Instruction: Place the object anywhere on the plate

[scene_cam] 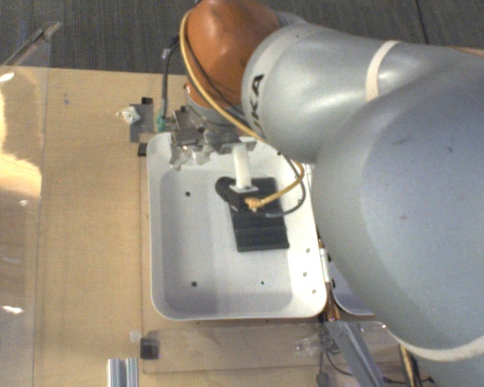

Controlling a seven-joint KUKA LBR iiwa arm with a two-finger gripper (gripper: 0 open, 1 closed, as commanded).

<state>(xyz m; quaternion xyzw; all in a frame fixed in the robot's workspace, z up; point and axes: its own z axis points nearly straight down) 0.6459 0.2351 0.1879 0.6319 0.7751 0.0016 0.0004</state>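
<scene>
Gripper (192, 143) sits over upper-left corner of the shallow white plastic bin (177, 280) at frame centre, open or closed can't tell; which way object or plate lies from it can't be judged either, bulky grey KUKA arm (403, 200) covering the frame's right half.

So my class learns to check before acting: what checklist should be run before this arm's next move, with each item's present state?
1. Claw above a bin: ok, at the left bin's far rim.
2. Object held in the claw: cannot tell.
3. Plate's position known: cannot tell; the arm blocks the right side.
4. Left bin flat on the bench: ok.
</scene>
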